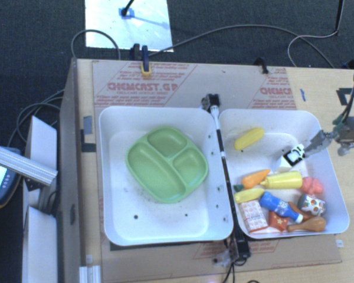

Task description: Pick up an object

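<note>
The tabletop [165, 81] carries two shallow white bins side by side. The left bin [115, 175] holds one green divided plate [167, 164], lying flat near its middle. The right bin [333, 205], touching the left bin along a shared edge, holds the small things. A yellow banana-shaped piece [249, 138] lies alone toward the far side of the right bin. The rest crowd its near side: a yellow bottle [285, 180], an orange carrot [256, 177] just left of the bottle, a yellow piece [249, 194] below the carrot, a blue bottle [278, 206], a white and red box [255, 216], a pink item [312, 186] and a brown stick-like piece [307, 224].

The arm [349, 131] comes in over the right rim of the right bin. Its hand [295, 154] sits low inside that bin, just above the yellow bottle, at a small black and white object there; whether the hand grips it or stands released cannot be told.
</note>
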Robot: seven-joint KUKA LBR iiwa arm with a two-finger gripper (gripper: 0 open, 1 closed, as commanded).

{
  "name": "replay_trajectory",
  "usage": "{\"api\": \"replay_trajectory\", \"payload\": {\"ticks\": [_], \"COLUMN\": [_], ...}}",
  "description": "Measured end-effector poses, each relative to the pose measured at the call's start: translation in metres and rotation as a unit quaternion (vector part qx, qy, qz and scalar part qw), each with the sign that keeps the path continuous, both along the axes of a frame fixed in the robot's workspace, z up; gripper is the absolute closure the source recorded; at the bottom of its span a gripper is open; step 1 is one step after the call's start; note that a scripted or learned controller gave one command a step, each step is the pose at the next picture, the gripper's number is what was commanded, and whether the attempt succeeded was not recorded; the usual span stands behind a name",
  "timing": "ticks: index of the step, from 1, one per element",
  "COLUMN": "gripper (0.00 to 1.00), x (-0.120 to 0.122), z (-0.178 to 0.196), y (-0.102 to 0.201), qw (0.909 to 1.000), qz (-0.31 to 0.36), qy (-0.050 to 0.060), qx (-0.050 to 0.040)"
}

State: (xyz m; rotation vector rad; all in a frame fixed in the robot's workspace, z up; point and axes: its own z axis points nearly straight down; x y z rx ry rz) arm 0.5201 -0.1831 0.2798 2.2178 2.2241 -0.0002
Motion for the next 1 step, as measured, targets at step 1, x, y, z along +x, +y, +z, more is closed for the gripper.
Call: {"api": "replay_trajectory", "payload": {"ticks": [1], "gripper": [0.00], "x": [0.0097], "z": [-0.1571], "y": [0.0247], "qw": [1.0000], "qz": [-0.001], "qy": [-0.005], "qx": [-0.0019]}}
